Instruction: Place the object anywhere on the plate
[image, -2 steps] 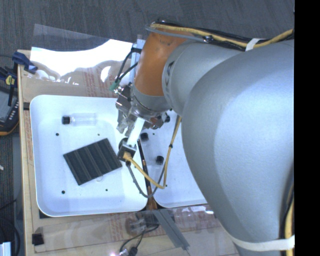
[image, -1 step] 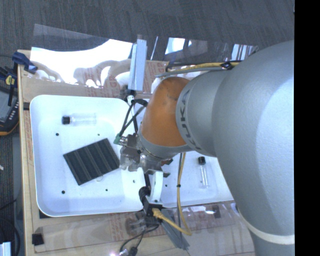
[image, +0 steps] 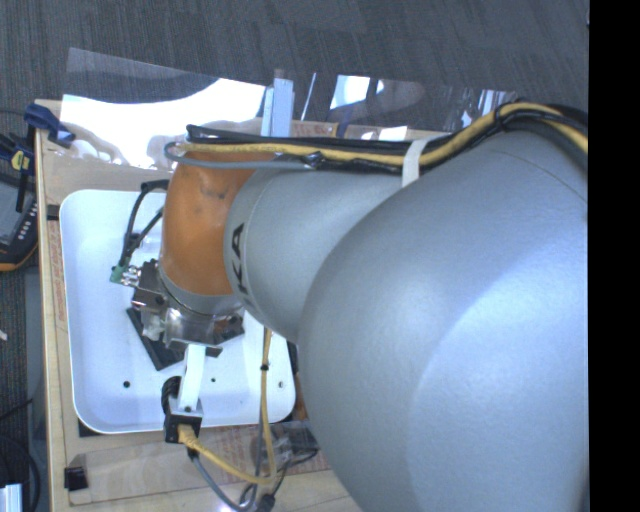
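Near edge: yellow cable (image: 262, 400) hangs slack over the left bin (image: 85, 300), close to its near wall. My gripper (image: 170, 330) sits low over this bin, under the orange band (image: 200, 235). Jaw state: cannot tell; my own wrist hides it. Object and plate: neither identifiable, so position unknown and appearance unrecorded. Risk, my judgement: any move now is blind; I may release off the plate, or the cable may snag the bin wall.
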